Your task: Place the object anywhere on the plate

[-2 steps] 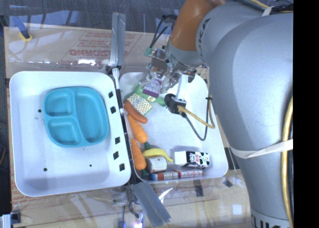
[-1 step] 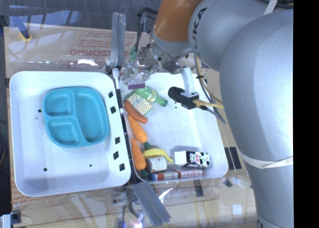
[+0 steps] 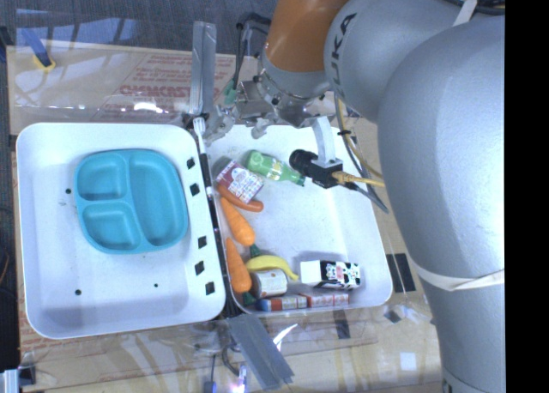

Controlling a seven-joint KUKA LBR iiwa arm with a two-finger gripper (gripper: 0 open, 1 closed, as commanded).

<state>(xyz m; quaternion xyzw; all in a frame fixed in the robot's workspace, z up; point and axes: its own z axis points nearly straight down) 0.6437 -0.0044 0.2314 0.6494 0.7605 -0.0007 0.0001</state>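
One grey arm (image 3: 412, 99) bends over the right bin (image 3: 364, 220); its claw's (image 3: 249, 121) state is unclear.

Bare blue plate (image 3: 131, 200); cluttered right bin (image 3: 364, 237)

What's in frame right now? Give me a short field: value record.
plate: blue divided plate in the left bin, nothing on it
right bin: green bottle, two carrots, banana, black-and-white carton, small packets
arm: grey with orange band, reaching in over the far edge of the right bin
hand: above the bin's far left corner, no item seen in it
task status: nothing placed on the plate yet
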